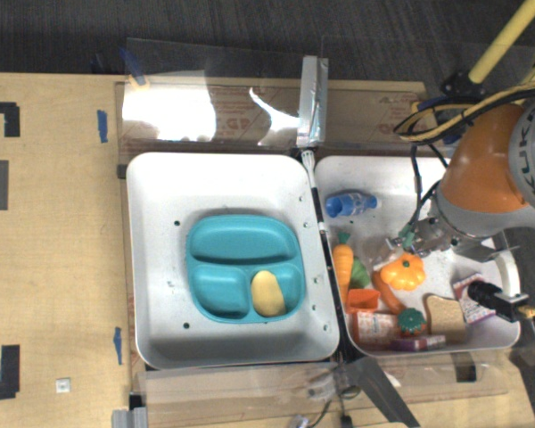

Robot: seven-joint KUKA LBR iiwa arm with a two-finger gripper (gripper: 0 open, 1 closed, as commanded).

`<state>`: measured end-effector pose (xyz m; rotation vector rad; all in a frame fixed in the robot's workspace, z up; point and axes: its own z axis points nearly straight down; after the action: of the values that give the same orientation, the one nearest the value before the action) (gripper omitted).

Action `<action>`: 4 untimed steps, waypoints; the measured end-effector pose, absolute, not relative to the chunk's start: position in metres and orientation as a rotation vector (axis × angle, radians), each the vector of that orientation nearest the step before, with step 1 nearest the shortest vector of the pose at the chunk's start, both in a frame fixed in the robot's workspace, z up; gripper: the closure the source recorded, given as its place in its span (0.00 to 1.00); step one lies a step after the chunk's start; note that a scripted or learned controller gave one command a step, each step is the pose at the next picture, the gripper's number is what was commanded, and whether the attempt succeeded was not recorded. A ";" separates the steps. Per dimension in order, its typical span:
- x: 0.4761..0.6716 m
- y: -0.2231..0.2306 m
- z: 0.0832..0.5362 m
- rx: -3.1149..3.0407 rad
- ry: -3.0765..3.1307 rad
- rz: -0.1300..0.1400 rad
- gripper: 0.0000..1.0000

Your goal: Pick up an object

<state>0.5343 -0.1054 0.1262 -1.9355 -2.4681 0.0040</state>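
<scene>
While the arm [490, 163] is reached in from the right, its gripper [416, 242] is seen low in the right bin [388, 178], among the toys. Whether the fingers are apart or together cannot be told, as they are small and partly hidden by the wrist.

Just below and left of the gripper, a small orange pumpkin [403, 273] is seen, rounded, smooth and glossy, touching or nearly touching the gripper tip; nothing is visibly clamped. A carrot [342, 264] lies left of it, tapered and smooth, its long axis running roughly up and down the view, with the green end uppermost. A blue crumpled piece [349, 204] lies near the bin's far wall. A flat tan bread slice [445, 313] with a darker crust rests near the front wall, beside a round green cap [411, 320] and a red-and-white packet [374, 326].

In the left bin [160, 203], shallow, white and matte, a teal plastic tray [241, 243] with rounded compartments is set. A smooth yellow egg-shaped piece [267, 293] lies in its lower right compartment. Both bins rest on a brown cardboard-like worktop [45, 239].
</scene>
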 end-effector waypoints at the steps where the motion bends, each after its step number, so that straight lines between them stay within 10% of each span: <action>1: 0.536 -0.106 0.137 -1.939 -2.471 -0.001 1.00; 2: 0.611 -0.130 0.095 -1.841 -2.545 0.000 1.00; 3: 0.605 -0.159 0.193 -1.824 -2.571 -0.006 1.00; 4: 0.663 -0.138 0.181 -2.251 -2.194 -0.001 1.00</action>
<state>0.6629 -0.1378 0.1812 -2.2505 -2.1944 -0.0005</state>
